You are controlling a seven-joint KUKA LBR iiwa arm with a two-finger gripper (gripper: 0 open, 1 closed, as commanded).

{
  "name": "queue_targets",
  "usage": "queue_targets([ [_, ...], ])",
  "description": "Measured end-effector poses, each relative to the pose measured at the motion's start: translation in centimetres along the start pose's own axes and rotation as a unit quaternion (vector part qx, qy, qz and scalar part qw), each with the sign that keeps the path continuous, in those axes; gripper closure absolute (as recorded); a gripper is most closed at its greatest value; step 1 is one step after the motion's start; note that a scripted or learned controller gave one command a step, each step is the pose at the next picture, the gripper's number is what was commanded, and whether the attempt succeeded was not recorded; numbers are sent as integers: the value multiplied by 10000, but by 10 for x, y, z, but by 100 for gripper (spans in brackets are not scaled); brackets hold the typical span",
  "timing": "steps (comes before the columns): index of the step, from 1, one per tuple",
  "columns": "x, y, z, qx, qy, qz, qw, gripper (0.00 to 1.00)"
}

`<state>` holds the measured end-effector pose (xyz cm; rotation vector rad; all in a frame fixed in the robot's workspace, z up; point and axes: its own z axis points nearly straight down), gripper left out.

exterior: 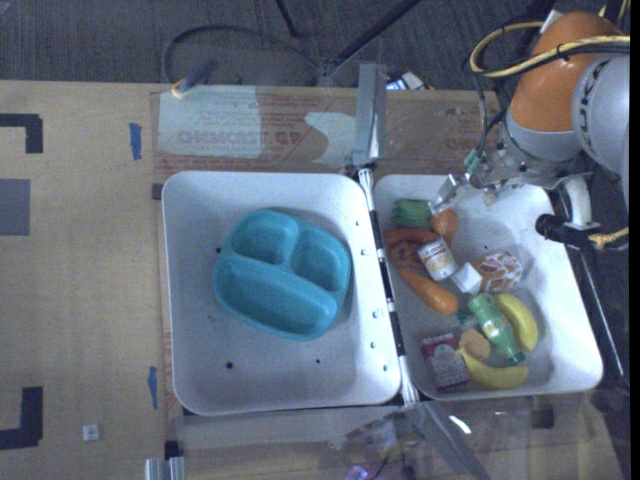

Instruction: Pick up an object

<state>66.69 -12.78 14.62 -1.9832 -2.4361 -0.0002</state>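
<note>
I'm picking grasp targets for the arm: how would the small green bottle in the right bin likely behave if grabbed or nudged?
The green bottle lies on its side, so a nudge would probably roll it. It looks like light, smooth plastic, likely slippery. It rests against the bananas, which may shift along with it.

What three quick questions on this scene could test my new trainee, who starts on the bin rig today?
1. True or false: the teal three-compartment plastic tray lies in the left white bin.
2. Which bin holds the yellow toy banana: A left, B right?
3. Fill in: the two-finger gripper hovers near the right white bin's ____ edge.

Key: 1 true; 2 B; 3 far.
</note>
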Motion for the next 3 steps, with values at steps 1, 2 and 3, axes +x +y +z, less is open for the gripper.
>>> queue_targets([
  [1,25,-57,55,-53,-9,-108,9999,0],
  [2,24,-55,43,-90,-11,-90,9999,100],
  [3,80,-9,-99,-11,-7,-234,9997,100],
])
